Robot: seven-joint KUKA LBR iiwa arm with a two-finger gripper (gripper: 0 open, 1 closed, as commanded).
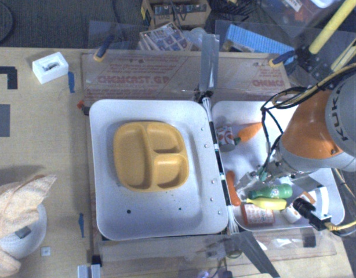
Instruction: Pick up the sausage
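Observation:
The sausage is a reddish-orange stick lying lengthwise against the left wall of the right bin. My gripper reaches down from the orange-banded wrist into the lower middle of that bin. It sits just right of the sausage and right above a green bottle. I see nothing of the sausage lifted; it rests on the bin floor.
Crowded around the gripper are a yellow banana-like piece, a red and white packet, a carrot and a small can. The left bin holds a yellow divided plate.

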